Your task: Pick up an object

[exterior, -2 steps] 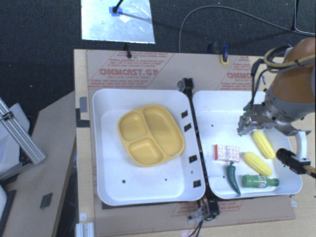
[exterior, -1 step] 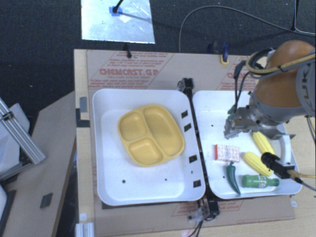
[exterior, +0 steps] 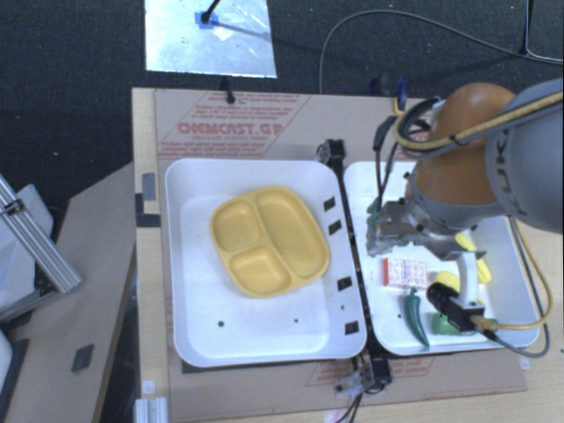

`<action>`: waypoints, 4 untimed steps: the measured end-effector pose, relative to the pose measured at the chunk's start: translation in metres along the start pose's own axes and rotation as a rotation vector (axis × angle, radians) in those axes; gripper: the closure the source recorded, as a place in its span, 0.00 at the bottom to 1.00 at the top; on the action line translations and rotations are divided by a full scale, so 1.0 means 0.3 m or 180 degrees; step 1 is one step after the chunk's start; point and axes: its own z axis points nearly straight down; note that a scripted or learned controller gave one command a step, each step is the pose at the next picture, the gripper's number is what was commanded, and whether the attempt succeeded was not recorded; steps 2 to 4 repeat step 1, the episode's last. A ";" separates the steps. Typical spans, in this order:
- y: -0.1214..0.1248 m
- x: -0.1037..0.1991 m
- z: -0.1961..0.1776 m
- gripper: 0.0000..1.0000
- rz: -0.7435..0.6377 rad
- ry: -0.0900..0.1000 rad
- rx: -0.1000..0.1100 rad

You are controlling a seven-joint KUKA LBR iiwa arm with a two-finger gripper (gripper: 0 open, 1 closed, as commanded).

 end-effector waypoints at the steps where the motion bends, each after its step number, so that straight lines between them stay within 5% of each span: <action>1: -0.023 0.194 -0.031 1.00 -0.0005 0.0000 -0.0005; 4: -0.023 0.194 -0.031 1.00 -0.0005 0.0000 -0.0005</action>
